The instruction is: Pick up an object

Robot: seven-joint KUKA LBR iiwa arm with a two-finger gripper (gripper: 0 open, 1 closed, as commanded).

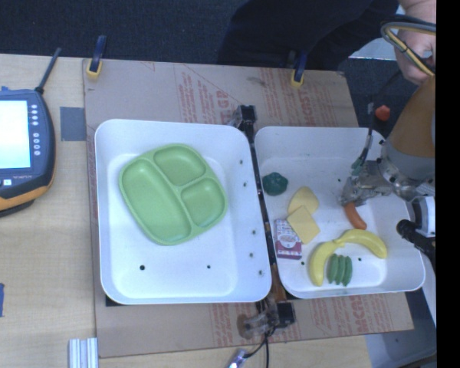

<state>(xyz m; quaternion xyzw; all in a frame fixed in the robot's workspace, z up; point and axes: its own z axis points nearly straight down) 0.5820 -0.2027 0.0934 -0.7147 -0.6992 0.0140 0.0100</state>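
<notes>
I'm hovering the gripper (355,198) in the right bin (322,140), approaching; finger state I cannot tell. Carrot (356,217) lying just below — I'm judging a descent next.

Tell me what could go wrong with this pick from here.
The claw sits low in the right bin, just above a small orange carrot-like piece. That piece is thin and rounded, so it could roll or squirt out of a pinch. The banana lies right beside it and could get nudged or caught too. The bin's right wall is close to the wrist, leaving little room to adjust.
</notes>
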